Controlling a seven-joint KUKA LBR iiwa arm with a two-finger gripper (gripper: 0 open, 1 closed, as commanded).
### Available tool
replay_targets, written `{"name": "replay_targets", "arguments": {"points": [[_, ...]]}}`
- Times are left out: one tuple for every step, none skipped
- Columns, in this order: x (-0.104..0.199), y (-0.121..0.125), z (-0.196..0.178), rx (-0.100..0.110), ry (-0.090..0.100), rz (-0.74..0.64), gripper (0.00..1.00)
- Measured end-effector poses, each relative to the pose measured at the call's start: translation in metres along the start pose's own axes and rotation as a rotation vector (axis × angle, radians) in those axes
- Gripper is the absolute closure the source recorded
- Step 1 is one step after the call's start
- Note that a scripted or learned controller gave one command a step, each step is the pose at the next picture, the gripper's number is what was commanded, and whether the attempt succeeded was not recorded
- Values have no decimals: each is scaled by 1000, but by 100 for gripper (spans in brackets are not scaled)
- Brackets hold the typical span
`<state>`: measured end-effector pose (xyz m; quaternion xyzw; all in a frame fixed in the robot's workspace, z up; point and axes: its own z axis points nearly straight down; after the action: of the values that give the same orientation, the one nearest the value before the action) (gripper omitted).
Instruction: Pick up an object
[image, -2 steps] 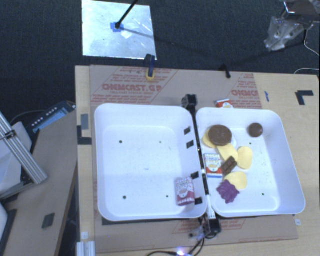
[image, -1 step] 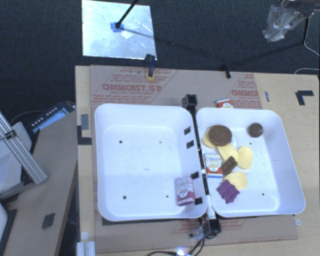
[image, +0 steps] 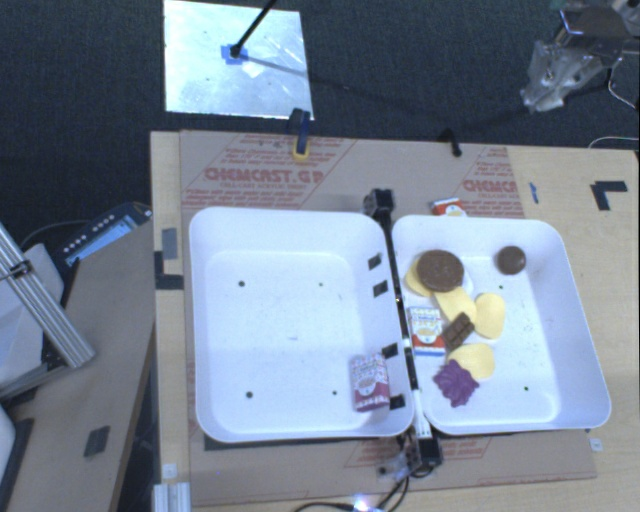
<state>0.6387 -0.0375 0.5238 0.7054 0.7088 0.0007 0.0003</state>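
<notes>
The gripper (image: 560, 75) hangs high, off beyond the far right corner of the table (image: 250, 165), and whether it is apart or together cannot be told. Well below and left of it, the right white plastic bin (image: 575, 330) holds a cluster of toy foods; the round dark brown cookie (image: 440, 270) looks light, stiff and flat, best pinched across its rim. A small red-and-white can (image: 369, 383) lies in the left white bin (image: 270, 330), farther still.

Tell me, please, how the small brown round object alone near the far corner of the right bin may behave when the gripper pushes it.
The small brown disc looks flat, so it would probably slide rather than roll. Nothing touches it, so it should move alone.
</notes>
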Motion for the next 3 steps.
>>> {"name": "replay_targets", "arguments": {"points": [[39,-2,139,13,1,-2,100],[110,25,77,-8,2,-7,100],[135,30,-1,-10,2,-3,100]]}}
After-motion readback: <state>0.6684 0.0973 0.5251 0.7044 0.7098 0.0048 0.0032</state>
